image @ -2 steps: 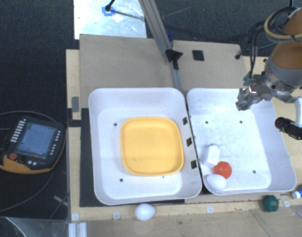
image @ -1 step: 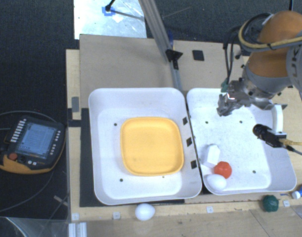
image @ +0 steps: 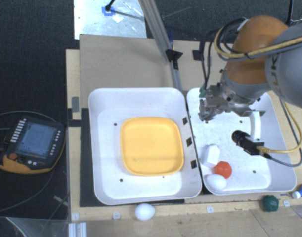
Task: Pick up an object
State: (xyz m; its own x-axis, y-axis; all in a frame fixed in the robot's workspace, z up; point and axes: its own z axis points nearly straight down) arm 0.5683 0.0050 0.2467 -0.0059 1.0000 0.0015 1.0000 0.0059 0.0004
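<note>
A: Well, where does the arm (image: 293, 68) stand?

B: It reaches in from the right, and its wrist hangs over the far left corner of the right bin (image: 275, 171), close to the wall that the two bins share.

A: And the jaws?

B: They point down at the bin floor. Whether they are apart or together cannot be told from this angle. Nothing shows between them.

A: What could they pick up?

B: Three small things sit together in the near left corner of the right bin. A white block (image: 210, 154) lies farthest from the front rim. A red ball (image: 222, 170) sits just beside it, nearer the front and a little to the right. A white egg shape (image: 216, 182) lies nearest the rim, touching or almost touching the ball. All three rest on the bin floor, apart from the jaws.

A: And the left bin (image: 105, 132)?

B: It holds a yellow plate (image: 152, 145), square with rounded corners, lying flat near the middle.

A: Anything outside the bins?

B: A second white egg (image: 145, 212) lies on the tabletop (image: 116, 58) just in front of the left bin. A green ball (image: 270, 203) lies in front of the right bin, near its right corner. Off to the left, well apart from the tabletop, a control pendant (image: 29, 146) with a screen and an orange body rests on the dark floor.
</note>
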